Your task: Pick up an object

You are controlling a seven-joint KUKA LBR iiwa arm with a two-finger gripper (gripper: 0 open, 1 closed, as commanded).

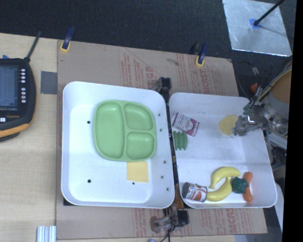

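My gripper [239, 129] hangs low over the back right of the right bin [210, 157], right next to a pale yellow round object [226, 124] that lies just to its left. In the same bin I see a red and white packet [185, 124], a green ribbed piece [180, 140], a yellow banana [221, 183], a small can [194, 192] and a carrot with a green top [244, 186]. Nothing shows between the fingers.
The left bin [76, 185] holds a green divided plate [125, 130] and a yellow square slice [137, 171]. A tablet-like pendant [7, 96] lies on the bench at far left. The arm enters from the right edge.
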